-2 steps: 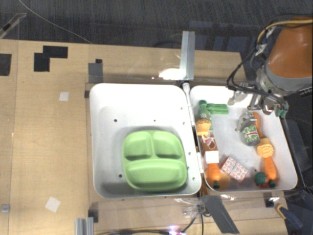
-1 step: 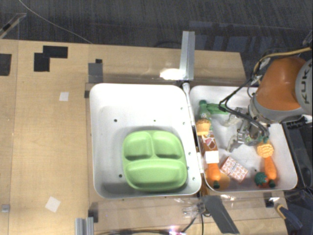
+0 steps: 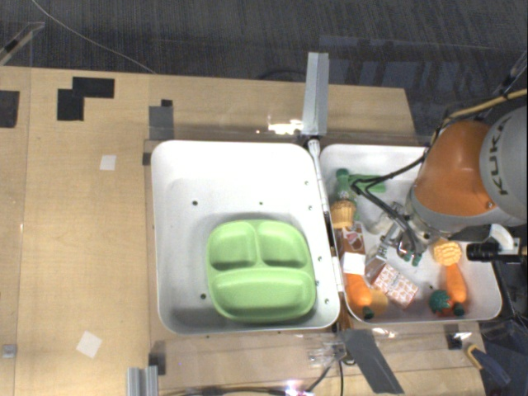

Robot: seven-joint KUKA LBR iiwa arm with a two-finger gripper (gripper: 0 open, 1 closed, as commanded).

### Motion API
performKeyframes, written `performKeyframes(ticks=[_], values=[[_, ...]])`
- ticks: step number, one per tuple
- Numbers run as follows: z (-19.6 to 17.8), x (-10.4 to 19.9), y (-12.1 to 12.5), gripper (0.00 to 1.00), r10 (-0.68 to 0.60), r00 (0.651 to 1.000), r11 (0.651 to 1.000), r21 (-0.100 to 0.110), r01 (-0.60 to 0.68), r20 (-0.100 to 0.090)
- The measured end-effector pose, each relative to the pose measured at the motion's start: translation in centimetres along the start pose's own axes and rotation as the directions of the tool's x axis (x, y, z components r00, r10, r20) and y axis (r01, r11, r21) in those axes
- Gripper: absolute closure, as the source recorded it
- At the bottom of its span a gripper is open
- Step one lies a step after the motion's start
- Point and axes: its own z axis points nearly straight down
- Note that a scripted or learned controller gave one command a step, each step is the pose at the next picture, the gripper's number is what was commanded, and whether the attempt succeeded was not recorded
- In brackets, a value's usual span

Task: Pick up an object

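Wooden tabletop [image 3: 74, 246], dark carpet at 12 o'clock. Tool [image 3: 402, 244] over right bin [image 3: 487, 304]; packet [image 3: 394, 285] at its 6 o'clock. Tool's spread: cannot tell.

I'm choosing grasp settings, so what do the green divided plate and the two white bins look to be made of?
The green three-compartment plate looks like moulded plastic with a matte-to-satin finish: uniform colour, rounded ridges, soft highlights. The shallow white bins, left and right, look like smooth plastic or painted metal; faint sheen and rounded corners leave it open.
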Motion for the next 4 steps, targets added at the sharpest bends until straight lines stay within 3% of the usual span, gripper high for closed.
performKeyframes(ticks=[1, 2, 3, 4], values=[[0.0, -0.1, 1.0, 0.00, -0.021, 1.000, 1.000, 0.009, 0.021, 0.000], [-1.4, -0.5, 1.4, 1.00, -0.029, 1.000, 1.000, 0.002, 0.029, 0.013], [-15.7, -5.1, 1.3, 1.00, -0.217, 0.976, 0.976, 0.001, 0.217, -0.001], [-16.3, -7.3, -3.7, 1.00, -0.561, 0.828, 0.828, 0.000, 0.561, -0.006]])
